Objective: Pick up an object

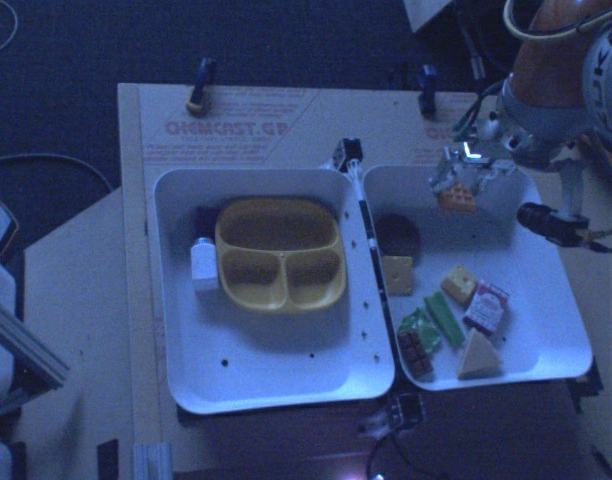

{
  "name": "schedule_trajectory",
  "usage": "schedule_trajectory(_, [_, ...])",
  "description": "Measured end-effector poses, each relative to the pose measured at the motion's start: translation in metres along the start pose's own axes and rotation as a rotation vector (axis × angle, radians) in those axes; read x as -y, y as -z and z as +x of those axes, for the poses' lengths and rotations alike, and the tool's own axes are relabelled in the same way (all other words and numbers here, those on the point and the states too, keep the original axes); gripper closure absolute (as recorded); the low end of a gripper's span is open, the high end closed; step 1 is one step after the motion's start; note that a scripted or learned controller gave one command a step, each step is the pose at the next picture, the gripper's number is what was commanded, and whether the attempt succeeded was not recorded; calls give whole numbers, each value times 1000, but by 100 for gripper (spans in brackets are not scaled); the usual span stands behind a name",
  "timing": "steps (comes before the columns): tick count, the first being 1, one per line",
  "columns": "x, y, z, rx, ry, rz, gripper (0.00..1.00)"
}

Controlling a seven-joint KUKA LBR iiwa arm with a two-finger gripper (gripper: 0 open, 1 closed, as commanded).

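Orange stands out first: we see a small orange waffle-like piece (457, 200) caught between the fingers (458, 186) of the gripper, lifted over the far end of the right bin (546, 353), toward its twelve o'clock edge. The fingers are closed on that piece, one on each side of it. Above them the grey wrist and its orange band (566, 28) reach in from two o'clock.

Lower in the right bin we count several toy foods. A dark round disc (397, 235) lies near the bin's ten o'clock corner, with a pale yellow square cracker (397, 274) just beside it at six o'clock. Toward the middle sit a small yellow block (458, 284) and a pink-and-white packet (486, 308), near one another. At the bin's six o'clock end we find a green leafy piece (423, 321), a green stick (446, 318), a brown chocolate bar (416, 353) and a tan wedge (477, 356).

The left bin (276, 383) holds a yellow divided tray (280, 253) at its centre, and a small white bottle (204, 264) touches the tray's nine o'clock side. Both bins rest on the pale table (136, 168).
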State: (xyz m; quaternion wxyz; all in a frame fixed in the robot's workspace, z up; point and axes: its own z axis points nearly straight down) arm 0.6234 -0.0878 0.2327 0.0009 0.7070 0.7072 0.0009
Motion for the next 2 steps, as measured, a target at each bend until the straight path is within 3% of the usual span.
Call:
schedule_trajectory(1, [-2, -13, 4, 0, 0, 5, 100])
schedule_trajectory(2, [5, 3, 1, 0, 0, 0, 100])
